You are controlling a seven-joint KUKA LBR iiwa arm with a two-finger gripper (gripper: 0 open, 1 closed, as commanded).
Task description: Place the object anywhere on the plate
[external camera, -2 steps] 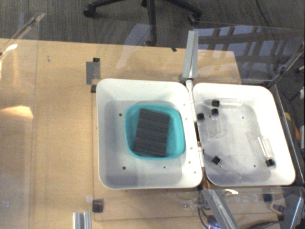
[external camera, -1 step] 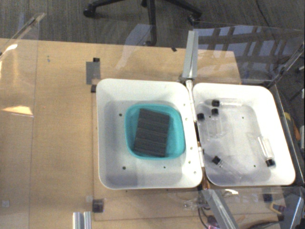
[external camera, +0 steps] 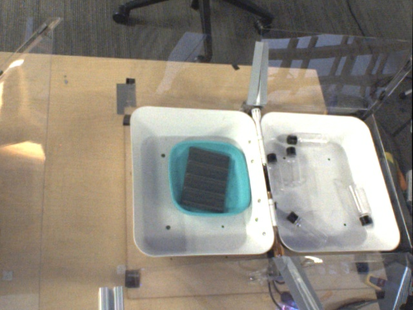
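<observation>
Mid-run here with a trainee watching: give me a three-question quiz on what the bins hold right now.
1. True or false: the dark ribbed block lies on the teal plate.
2. Which bin holds the plate? A) the left bin B) the right bin C) neither, it sits on the bench
3. Fill in: the clear vials in the right bin have caps of what colour?

Key:
1. True; the block rests inside the plate's rim.
2. A.
3. Black.
</observation>
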